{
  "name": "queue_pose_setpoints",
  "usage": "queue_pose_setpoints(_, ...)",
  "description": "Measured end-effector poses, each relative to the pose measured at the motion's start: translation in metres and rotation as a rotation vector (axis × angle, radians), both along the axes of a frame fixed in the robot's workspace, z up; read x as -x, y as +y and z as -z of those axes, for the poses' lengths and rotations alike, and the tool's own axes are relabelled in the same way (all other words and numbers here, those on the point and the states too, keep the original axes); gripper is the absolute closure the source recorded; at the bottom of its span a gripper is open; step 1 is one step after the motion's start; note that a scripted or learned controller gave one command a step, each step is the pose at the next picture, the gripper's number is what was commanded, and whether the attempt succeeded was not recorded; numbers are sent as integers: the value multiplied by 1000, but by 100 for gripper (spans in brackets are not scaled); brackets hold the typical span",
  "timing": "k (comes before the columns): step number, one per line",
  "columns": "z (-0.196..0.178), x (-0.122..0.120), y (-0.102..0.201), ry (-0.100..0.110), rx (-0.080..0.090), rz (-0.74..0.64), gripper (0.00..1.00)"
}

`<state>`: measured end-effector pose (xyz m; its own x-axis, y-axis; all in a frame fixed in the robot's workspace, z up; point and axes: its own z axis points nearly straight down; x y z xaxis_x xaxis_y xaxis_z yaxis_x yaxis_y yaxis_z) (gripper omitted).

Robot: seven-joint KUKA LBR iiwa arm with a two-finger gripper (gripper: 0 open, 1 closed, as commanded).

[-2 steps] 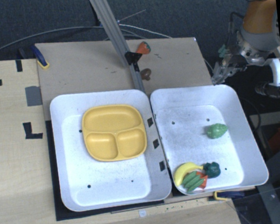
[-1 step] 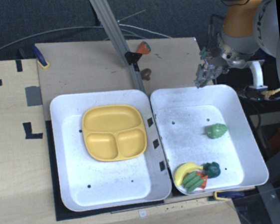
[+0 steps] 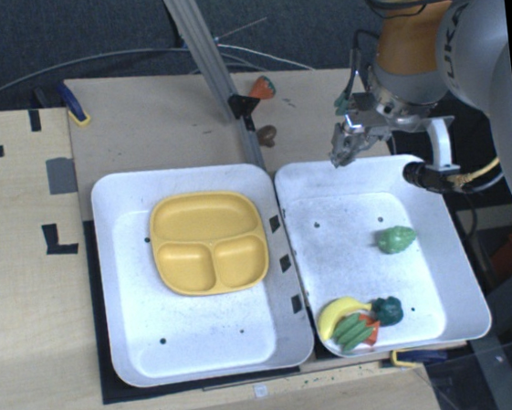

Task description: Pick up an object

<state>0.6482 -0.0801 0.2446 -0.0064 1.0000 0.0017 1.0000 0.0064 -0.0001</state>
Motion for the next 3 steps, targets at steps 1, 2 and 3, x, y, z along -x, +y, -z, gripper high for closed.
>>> queue_pose_setpoints(1, -7, 2, 53, 1, 0, -1, 100)
queue_pose_setpoints(2, -8, 11, 102, 3, 0, 0, 100)
queue_pose_setpoints(3, 1, 16, 166, 3, 0, -2, 100)
